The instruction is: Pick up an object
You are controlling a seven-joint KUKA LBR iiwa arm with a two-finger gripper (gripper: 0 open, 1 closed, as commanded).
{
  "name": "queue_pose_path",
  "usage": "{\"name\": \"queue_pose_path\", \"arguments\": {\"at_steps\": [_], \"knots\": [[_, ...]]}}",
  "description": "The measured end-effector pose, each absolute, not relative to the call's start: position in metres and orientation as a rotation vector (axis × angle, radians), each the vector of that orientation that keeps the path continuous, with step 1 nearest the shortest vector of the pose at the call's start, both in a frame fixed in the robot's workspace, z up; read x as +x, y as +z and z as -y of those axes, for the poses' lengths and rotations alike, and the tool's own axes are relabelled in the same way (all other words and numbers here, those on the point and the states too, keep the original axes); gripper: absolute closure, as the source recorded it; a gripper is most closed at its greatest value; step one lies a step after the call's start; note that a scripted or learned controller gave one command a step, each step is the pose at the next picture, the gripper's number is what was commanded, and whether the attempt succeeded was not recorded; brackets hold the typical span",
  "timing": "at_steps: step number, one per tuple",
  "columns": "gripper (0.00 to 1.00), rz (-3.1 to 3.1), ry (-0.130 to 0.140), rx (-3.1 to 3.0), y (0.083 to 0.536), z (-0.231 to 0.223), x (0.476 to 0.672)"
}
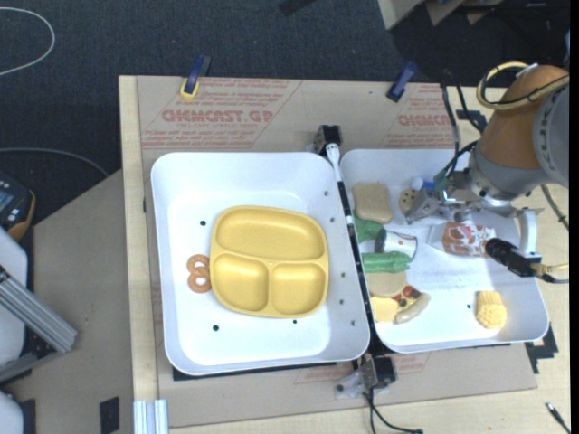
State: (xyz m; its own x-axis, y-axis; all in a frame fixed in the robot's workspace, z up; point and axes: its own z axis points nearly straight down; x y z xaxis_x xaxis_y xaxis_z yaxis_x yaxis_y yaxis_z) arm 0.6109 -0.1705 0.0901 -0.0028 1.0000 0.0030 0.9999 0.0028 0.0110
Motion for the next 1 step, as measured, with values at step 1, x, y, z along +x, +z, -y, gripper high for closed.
{"name": "queue_pose_path", "arguments": {"at_steps": [1], "knots": [[1.00,-2.222,0.001,2.221,0.0956,0.1721,0.6067]]}}
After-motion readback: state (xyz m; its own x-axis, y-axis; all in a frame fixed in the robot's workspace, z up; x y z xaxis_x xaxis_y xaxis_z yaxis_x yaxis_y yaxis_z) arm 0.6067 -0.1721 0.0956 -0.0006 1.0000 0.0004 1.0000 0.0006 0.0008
